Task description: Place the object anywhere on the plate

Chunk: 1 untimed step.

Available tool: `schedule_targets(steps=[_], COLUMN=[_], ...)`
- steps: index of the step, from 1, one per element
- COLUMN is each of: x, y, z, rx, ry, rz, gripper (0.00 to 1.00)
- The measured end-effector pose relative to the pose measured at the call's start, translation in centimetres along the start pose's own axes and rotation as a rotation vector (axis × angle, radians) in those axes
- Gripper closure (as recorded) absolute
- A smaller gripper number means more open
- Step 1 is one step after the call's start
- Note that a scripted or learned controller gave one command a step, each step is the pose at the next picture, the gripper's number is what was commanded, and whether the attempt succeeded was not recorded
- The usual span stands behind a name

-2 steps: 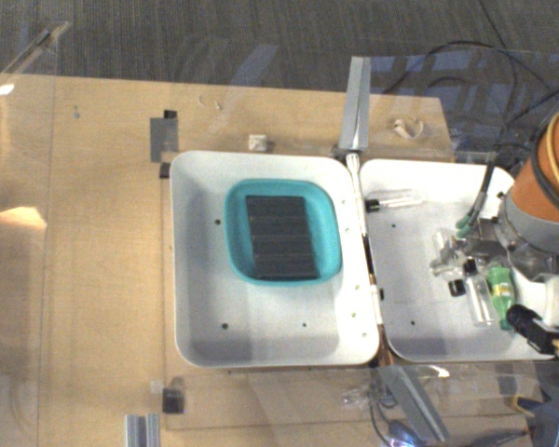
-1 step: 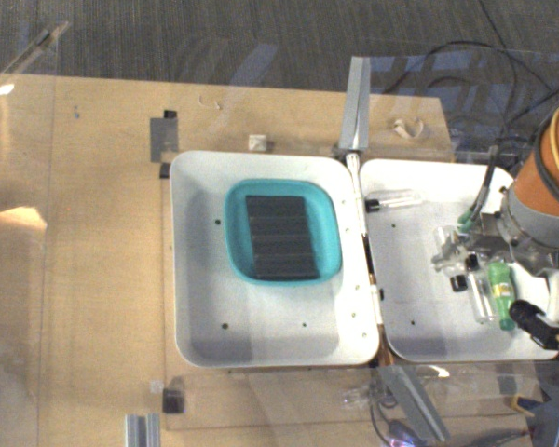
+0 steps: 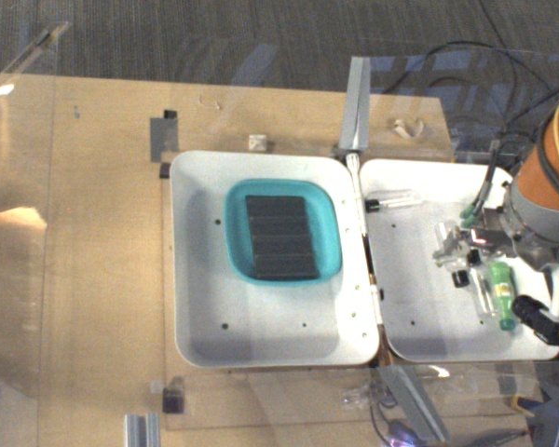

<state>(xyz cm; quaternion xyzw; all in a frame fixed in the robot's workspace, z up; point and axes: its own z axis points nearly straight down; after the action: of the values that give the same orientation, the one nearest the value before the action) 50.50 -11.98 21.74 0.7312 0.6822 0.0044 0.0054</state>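
1. Teal square plastic plate (image 3: 328,240) with a dark ribbed insert sits in the left white bin (image 3: 196,277).
2. Green-and-clear marker-like object (image 3: 501,294) lies in the right white bin (image 3: 410,277), near its right side, just below the gripper (image 3: 461,254).
3. Gripper's grip state — cannot tell from here.
4. Advice: centre over the object's body, descend square, grasp mid-length — then carry left over the divider.

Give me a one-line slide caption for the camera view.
Arm's hand over right bin near green object; teal plate waits in left bin.
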Motion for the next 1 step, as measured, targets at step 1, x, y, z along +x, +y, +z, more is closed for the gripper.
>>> schedule_targets(steps=[1], x=[0.60], y=[4.63], z=[3.75], rx=[0.009], ry=[0.001], rz=[-0.176], gripper=[1.00])
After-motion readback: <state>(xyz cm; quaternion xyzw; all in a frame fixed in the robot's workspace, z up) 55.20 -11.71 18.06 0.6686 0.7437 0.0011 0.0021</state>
